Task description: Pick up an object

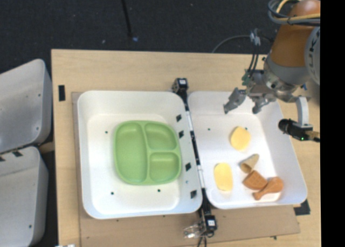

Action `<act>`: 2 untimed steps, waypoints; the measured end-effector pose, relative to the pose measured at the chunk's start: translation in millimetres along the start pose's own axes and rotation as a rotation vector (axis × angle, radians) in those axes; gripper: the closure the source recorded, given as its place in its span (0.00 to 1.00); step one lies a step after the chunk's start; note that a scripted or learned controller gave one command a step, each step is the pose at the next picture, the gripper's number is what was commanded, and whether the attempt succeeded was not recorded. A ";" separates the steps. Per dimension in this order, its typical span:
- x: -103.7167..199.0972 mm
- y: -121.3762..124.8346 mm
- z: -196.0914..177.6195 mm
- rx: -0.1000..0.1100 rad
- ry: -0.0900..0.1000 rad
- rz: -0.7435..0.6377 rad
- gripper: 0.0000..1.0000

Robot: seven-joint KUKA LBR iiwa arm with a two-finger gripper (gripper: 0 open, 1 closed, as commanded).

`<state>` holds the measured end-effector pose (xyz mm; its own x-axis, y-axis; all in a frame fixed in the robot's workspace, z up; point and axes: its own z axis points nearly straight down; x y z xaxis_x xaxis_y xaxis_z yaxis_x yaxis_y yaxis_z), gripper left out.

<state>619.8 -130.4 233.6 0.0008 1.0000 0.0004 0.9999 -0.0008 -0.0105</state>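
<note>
The bench (64, 224) carries two white bins side by side: the left bin (97, 197) holds a green divided plate (146, 151) at its centre, and the right bin (213, 105) holds the small food pieces that could be picked. The grey and orange arm (294, 41) comes in at two o'clock, with its gripper (248, 103) hanging over the right bin's twelve o'clock edge. Its two fingers stand spread apart with nothing between them and touching nothing, so the pick looks not yet begun; choosing, descending, closing and lifting all remain. Nearest, at about six o'clock from the gripper, lies a yellow round piece (240, 138); a second yellow piece (223, 177) lies farther down, and brown pieces (257, 178) cluster at the bin's five o'clock corner.
</note>
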 end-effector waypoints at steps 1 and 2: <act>-0.1 2.3 -6.3 -0.012 -0.002 -0.002 0.00; -1.3 4.5 56.7 -0.007 -0.002 0.000 0.00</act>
<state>623.7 -131.7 176.9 0.0008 1.0000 -0.0015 1.0000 -0.0008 -0.0035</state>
